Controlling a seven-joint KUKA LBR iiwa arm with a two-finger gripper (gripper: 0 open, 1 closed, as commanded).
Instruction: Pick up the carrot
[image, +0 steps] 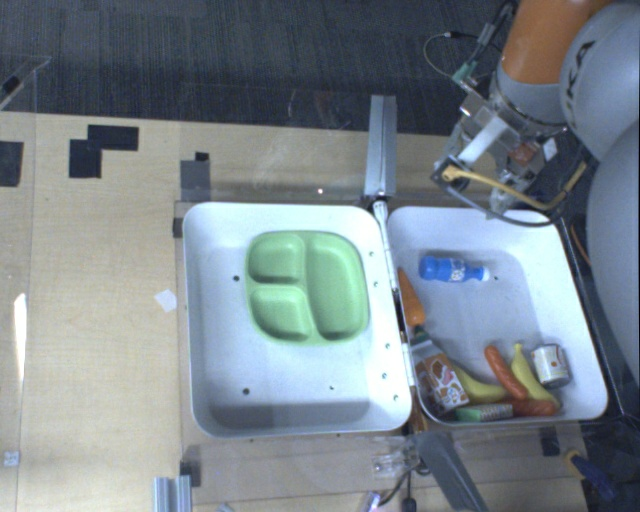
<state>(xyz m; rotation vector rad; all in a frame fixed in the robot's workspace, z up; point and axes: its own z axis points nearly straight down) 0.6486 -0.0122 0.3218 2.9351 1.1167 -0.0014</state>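
Hanging over the right bin (520, 315) at its far rim with the tool (490, 165), its opening impossible to tell, and probably best lining up across the carrot (409, 298) lying tight along that bin's left wall, keeping clear of the wall itself.

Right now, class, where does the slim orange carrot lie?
In the camera view, the slim orange carrot lies in the right-hand shallow white bin, against its left wall, just left of the blue plastic bottle and beyond the brown packet.
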